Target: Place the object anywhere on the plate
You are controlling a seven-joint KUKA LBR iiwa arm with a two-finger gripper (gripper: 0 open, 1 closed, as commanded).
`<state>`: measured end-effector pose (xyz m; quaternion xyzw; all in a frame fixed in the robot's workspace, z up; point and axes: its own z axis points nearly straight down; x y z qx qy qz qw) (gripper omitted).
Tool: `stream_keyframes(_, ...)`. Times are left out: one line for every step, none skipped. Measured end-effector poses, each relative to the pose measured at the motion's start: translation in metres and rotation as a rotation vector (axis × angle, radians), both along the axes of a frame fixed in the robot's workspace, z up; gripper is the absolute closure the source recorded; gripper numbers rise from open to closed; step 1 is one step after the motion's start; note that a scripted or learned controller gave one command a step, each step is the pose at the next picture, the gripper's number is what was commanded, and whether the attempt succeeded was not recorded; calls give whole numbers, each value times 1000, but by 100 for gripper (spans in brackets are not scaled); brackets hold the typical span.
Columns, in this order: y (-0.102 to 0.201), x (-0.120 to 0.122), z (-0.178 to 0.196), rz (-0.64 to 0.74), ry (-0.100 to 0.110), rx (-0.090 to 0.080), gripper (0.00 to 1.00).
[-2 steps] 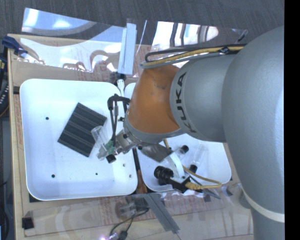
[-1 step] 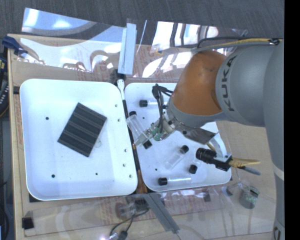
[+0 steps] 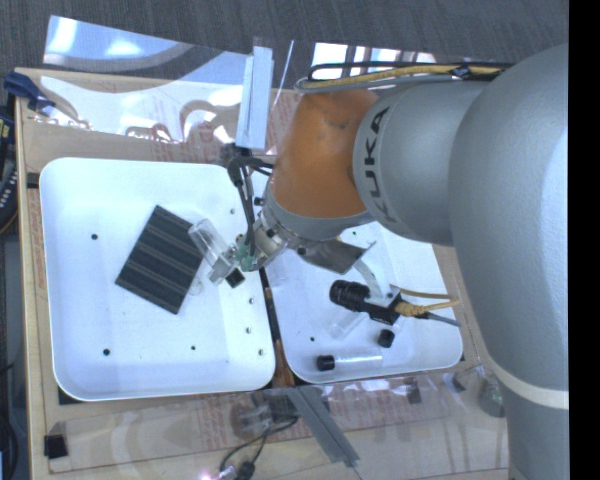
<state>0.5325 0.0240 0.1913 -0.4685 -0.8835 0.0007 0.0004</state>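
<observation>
The gripper (image 3: 223, 260) hangs over the left bin (image 3: 60, 298), just at the 3 o'clock edge of the dark ribbed plate (image 3: 160, 260). I cannot tell whether it is open or closed. The plate's long axis runs 1 to 7 o'clock. The clear tube (image 3: 348, 362) lies in the right bin (image 3: 435, 340) near its 6 o'clock rim. It lies along 3–9, with its black cap toward 9. A small black block (image 3: 385, 338) sits near it, and the arm (image 3: 320, 168) overhangs the bin's far part.

The grey arm (image 3: 450, 158) bears the brand name KUKA in dark letters, running sideways and seemingly partly hidden.
</observation>
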Motion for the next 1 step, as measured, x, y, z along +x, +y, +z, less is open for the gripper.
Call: stream_keyframes(81,-35,25,-109,0,1,100)
